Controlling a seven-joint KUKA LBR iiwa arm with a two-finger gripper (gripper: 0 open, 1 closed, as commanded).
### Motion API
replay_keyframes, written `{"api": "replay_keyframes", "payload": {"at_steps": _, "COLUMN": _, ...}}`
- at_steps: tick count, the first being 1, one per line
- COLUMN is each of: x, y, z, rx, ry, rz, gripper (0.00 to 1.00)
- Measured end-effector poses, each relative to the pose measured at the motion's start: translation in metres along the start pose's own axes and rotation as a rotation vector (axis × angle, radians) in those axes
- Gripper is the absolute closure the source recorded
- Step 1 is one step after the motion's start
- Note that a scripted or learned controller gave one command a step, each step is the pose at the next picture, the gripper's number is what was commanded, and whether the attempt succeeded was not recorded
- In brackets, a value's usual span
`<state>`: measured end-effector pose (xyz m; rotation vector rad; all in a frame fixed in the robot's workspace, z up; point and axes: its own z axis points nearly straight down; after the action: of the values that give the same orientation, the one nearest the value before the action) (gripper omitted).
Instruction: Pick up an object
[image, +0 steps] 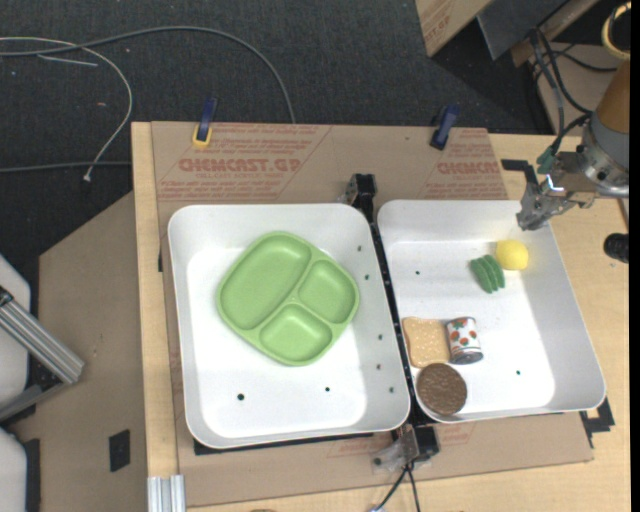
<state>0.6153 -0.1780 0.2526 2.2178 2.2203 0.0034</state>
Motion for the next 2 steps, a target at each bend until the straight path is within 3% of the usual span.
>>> {"api": "replay_keyframes", "payload": {"at_steps": 2, "x": 0.094, "y": -0.006, "z": 0.011, "rx": 0.007, "ry": 0.004, "rz": -0.004, "gripper": 1.0}}
